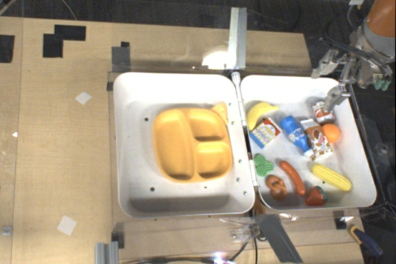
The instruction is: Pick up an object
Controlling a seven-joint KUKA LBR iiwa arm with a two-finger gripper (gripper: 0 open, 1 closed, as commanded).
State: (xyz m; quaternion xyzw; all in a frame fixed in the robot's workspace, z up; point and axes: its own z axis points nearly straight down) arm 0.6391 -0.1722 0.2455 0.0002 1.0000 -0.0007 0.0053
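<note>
Toys crowd the right bin [365, 191]. My gripper [337, 96] hangs over its far right corner, fingers apart with nothing between them, tips just above a small red-and-white can [321, 112]. Beside the can lie an orange [331, 133] and a blue bottle [295, 133], its long axis running from far-left to near-right. A corn cob [331, 177] lies toward the near right corner, a banana [260, 112] by the left wall. A yellow divided tray [192, 144] sits in the left bin [133, 151].

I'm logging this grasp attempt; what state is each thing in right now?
gripper: above the right bin's far corner, by the small can.
yellow tray: flat in the left bin.
banana: lying loose.
blue bottle: on its side.
corn: lying loose.
sausage: lying loose.
</note>
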